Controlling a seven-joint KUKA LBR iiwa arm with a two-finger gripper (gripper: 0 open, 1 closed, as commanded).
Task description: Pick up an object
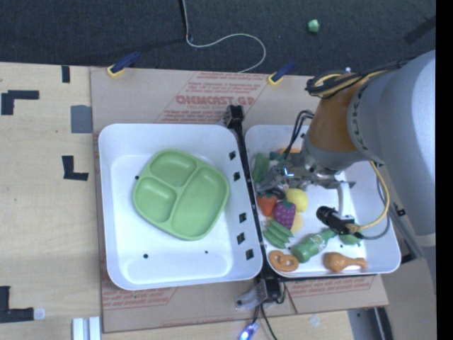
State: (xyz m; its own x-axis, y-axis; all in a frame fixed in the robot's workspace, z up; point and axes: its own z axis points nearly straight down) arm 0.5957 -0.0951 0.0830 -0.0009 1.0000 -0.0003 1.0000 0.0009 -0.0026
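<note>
Plate [182, 193] fills left bin [113, 190]; toy food [283, 214] crowds right bin [379, 250]; gripper [283, 179] state unclear.

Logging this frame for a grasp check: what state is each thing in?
Green plate: right way up, alone in the left bin.
Toy food pile: loose in the right bin, next to the divider.
Pretzel: flat at the front edge.
Drumstick: on its side, front edge.
Gripper: low over the pile.
</note>
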